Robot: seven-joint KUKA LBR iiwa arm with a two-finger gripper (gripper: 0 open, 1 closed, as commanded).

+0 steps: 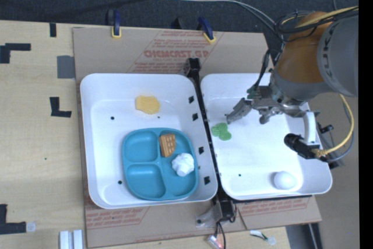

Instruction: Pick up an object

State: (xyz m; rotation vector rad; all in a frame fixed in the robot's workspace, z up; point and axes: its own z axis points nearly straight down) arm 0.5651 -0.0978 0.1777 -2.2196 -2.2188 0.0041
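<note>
Step in hand: approach, ahead of any grasp. The gripper (249,112) hangs over the right bin (303,186), its jaws spread and holding nothing. The nearest candidate, a green piece (221,132), lies on the bin floor just beside the left fingertip, apart from it. A white ball (284,179) sits well apart, near the bin's front corner.

The left bin (93,90) holds a yellow piece (147,104) and a blue tray (137,178) carrying a waffle (167,144) and a white lump (183,164).

Next move, in my judgement: shift slightly toward the green piece, descend, then close; the piece looks flat, so the fingertips must reach the floor.

Writing: red print on the cardboard (169,52) under the bins, too blurred to read with confidence.
</note>
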